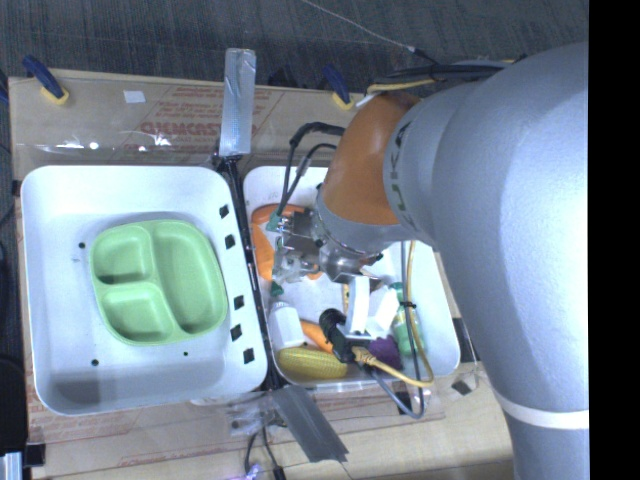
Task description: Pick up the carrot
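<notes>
Grey 2-finger gripper point(300, 253) over right white bin's point(447, 343) left edge, above orange carrot point(263, 251); finger state: can't tell. Cardboard print unreadable.

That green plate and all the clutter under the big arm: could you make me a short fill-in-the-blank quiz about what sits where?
1. The green plate with three sections lies in the ____ bin of the camera view.
2. The arm reaches over the ____ bin.
3. The band above the arm's wrist is coloured ____.
4. The corn cob lies near the right bin's ____ edge.

Missing words: left; right; orange; bottom
</notes>
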